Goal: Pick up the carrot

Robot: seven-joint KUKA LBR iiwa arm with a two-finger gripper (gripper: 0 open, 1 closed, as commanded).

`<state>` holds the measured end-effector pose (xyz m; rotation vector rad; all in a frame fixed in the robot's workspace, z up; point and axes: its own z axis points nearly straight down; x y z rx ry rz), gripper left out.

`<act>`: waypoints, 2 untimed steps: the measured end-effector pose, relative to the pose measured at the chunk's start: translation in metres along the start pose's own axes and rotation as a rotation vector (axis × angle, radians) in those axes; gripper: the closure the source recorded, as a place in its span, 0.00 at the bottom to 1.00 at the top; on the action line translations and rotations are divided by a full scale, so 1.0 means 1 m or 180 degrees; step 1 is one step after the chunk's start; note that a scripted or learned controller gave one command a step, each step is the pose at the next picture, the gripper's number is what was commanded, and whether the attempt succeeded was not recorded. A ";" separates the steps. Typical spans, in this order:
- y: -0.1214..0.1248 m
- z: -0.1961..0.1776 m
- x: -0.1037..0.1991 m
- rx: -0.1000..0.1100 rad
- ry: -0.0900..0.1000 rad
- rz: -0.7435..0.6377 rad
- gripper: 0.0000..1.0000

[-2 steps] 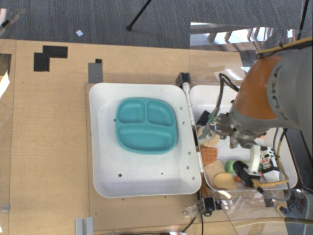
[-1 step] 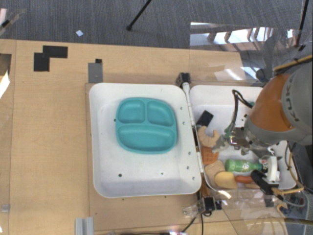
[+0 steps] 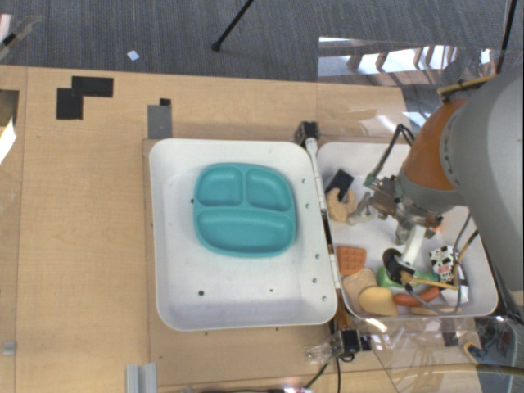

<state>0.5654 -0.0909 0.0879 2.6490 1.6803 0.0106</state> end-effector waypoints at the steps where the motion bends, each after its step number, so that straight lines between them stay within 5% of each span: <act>1: 0.064 0.002 0.020 0.0005 -0.0007 0.0447 0.00; 2: 0.130 -0.037 -0.045 -0.0012 -0.0016 -0.0904 0.00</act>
